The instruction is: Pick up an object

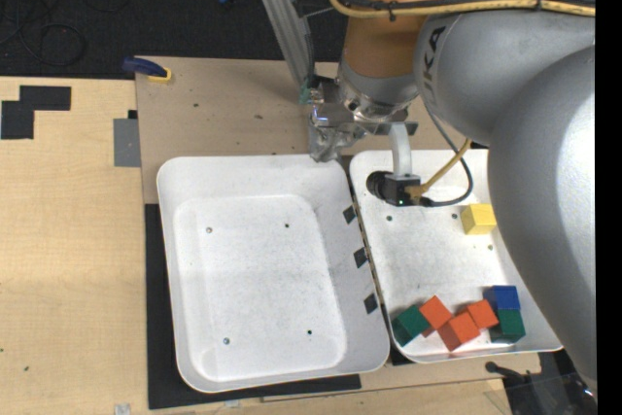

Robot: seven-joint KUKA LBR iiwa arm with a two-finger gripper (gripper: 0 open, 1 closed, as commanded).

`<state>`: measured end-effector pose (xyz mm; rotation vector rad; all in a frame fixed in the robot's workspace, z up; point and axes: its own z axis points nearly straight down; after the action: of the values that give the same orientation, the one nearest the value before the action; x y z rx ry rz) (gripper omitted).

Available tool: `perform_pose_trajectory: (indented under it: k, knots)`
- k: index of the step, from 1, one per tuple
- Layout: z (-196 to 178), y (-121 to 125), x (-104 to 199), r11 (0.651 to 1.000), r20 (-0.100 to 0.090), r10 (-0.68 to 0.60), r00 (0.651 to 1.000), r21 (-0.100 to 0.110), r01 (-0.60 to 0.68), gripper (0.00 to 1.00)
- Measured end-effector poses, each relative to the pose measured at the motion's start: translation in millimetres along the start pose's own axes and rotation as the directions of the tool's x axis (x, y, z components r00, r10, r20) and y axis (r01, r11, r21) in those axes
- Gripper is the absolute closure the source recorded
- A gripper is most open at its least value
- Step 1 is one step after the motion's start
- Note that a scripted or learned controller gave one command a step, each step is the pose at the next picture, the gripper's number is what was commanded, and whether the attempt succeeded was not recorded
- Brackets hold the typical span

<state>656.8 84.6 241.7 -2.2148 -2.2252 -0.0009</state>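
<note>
Parked gripper (328, 143) by far corner of right bin (428, 248), well apart from orange blocks (460, 329), so no grab yet. Couldn't tell: open or clenched.

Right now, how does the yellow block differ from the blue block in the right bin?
The yellow block stands alone on bare floor; the blue block sits in a cluster, right beside a green block and an orange block. The yellow block lies farther back along the right wall; the blue block is in the near right corner. Both are small cubes in the right bin.
</note>
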Motion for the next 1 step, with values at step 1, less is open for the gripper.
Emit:
perform_pose_trajectory:
  k: [1]
  knots:
    - [4.2,-2.2,13.0,1.000,0.002,0.004,1.000,0.003,-0.004,1.00]
